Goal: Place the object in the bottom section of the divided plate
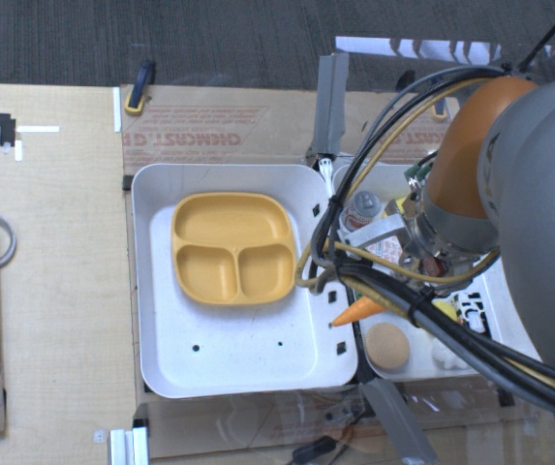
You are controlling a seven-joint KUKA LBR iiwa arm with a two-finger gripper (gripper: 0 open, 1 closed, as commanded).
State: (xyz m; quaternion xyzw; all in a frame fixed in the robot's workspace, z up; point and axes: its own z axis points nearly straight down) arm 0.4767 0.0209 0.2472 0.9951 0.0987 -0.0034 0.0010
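The left bin (151,356) is offering open white floor below and around the yellow divided plate (235,247), which is sitting in the bin's upper half with its sections bare. The arm (509,192) is reaching in from the right, bending down over the right bin (495,332), its cables (403,298) draping across that bin's contents. An orange carrot-like object (359,311) is lying at the right bin's left edge, beside a round tan item (387,345). Whether the jaws are parted cannot be told. Cardboard (219,114) behind the bins is showing mirrored red lettering, hard to read.

Arm (509,211) and cables (403,298) over right bin (495,352)
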